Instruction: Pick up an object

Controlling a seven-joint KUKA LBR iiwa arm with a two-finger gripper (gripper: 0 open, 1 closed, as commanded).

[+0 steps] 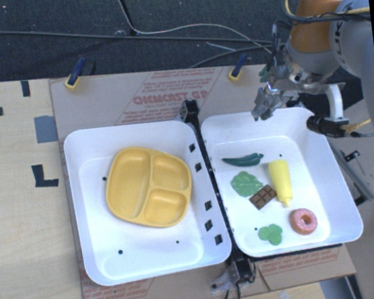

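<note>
The right bin (324,162) holds several small toy foods: a dark green pepper (244,160), a green leafy piece (245,184), a brown chocolate bar (262,197), a yellow bottle (281,181), a pink donut (303,221) and a small green broccoli piece (272,234). My gripper (264,109) hangs above the far edge of the right bin, well behind the pepper and apart from all the objects. Nothing shows between its fingers.
The left bin (90,211) carries a yellow divided plate (148,186). A black hinge strip (208,183) runs between the two bins. Cables cross the dark surface behind the cardboard. The grey arm with its orange band (324,7) fills the upper right.
</note>
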